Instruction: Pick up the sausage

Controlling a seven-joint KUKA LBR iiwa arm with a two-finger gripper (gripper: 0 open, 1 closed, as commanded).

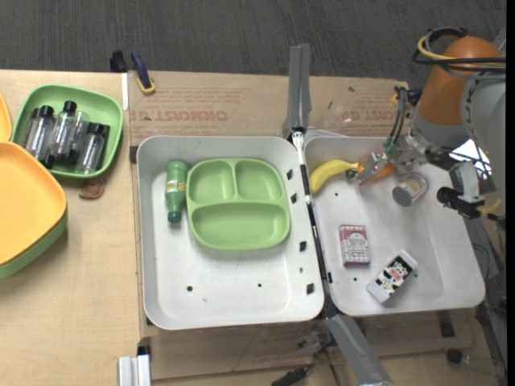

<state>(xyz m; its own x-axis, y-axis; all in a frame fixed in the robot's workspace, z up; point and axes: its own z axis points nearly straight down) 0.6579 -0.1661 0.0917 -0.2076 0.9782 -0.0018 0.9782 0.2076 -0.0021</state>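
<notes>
Camera view, looking down at a slant. Two white bins side by side on a counter (pixel 241 107).

In the left bin (pixel 225 300), middle of the frame: a green divided plate (pixel 237 203), with a green bottle (pixel 175 190) just beside it on the left.

In the right bin (pixel 434 288): a banana (pixel 330 173) at upper left, a small orange-brown sausage (pixel 376 167) just right of the banana, a silver can (pixel 410 190) near it, and a card box (pixel 354 244) and a spotted packet (pixel 392 276) lower down.

Reaching in from upper right: the arm, with its end effector (pixel 393 161) low over the sausage, seemingly touching it. Open or closed: cannot tell, too small and cluttered.

To do this step well: centre on the sausage, grip across its narrow width, stay clear of banana and can, and lift straight up only once the grip is firm.
</notes>
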